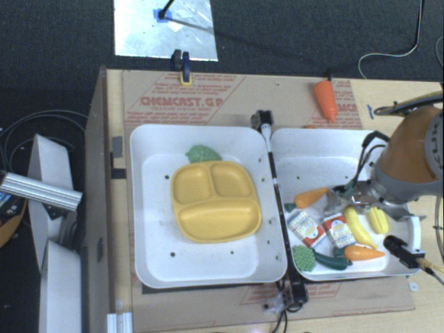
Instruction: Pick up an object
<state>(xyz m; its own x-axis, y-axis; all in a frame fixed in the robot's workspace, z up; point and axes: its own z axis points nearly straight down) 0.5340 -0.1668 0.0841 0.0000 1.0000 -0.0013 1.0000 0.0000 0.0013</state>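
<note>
My gripper (pixel 345 198) low in right bin (pixel 312 148), finger state indeterminate, metallic tips beside smooth yellow banana (pixel 358 226), glossy orange carrot (pixel 310 198), flat printed packets (pixel 304 226), left bin (pixel 149 186) holding moulded yellow compartment plate (pixel 215 201).

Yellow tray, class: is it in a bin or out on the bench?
In. The yellow tray lies flat inside the left bin, white floor showing around it.
</note>
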